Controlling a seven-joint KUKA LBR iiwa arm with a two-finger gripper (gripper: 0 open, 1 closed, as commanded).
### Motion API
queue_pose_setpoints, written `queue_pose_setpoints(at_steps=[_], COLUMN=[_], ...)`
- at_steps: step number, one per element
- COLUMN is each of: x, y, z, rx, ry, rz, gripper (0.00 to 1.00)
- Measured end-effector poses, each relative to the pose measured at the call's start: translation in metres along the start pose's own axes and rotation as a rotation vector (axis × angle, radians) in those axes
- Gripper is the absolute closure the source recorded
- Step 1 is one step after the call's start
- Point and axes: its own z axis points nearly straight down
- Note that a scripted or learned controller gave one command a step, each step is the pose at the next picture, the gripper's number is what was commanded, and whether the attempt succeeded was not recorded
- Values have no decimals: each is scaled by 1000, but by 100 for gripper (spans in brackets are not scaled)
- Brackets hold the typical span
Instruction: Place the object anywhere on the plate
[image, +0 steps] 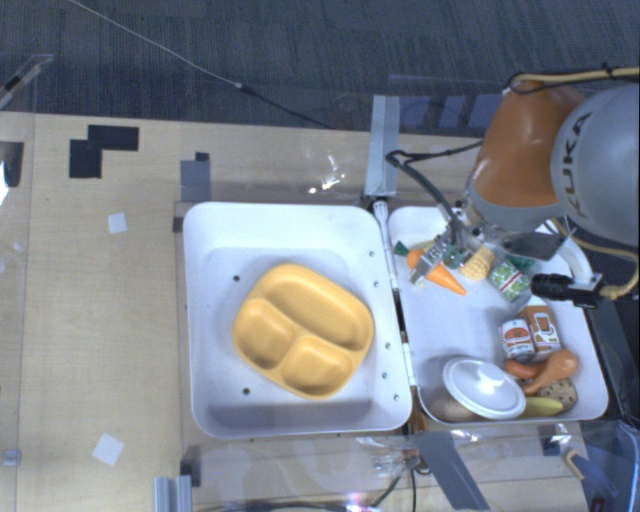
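Observation:
A yellow plate (302, 329) with three compartments lies in the left white bin (215, 300). My gripper (438, 260) is down in the far left part of the right bin (440, 340). It sits right over the top end of an orange carrot (450, 281), whose green leafy end (401, 248) lies by the bin's left wall. A yellow corn cob (478, 264) lies just to the right of the gripper. The arm's orange band (520, 140) and grey wrist hide the bin's far right corner.
The right bin also holds a green packet (511, 280), two small cans (529, 334), a brown drumstick (548, 371), a white round lid (484, 387) and a banana (545, 405) along its near side. A black cable (425, 190) loops from the wrist over the bin's far rim.

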Motion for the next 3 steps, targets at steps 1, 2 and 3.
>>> queue_pose_setpoints(at_steps=[1,2,3], x=[79,137,135], y=[40,108,106], z=[1,-54,-53], rx=[0,-4,-2], ry=[4,2,2], rz=[-144,-151,-148], gripper=[100,100,0])
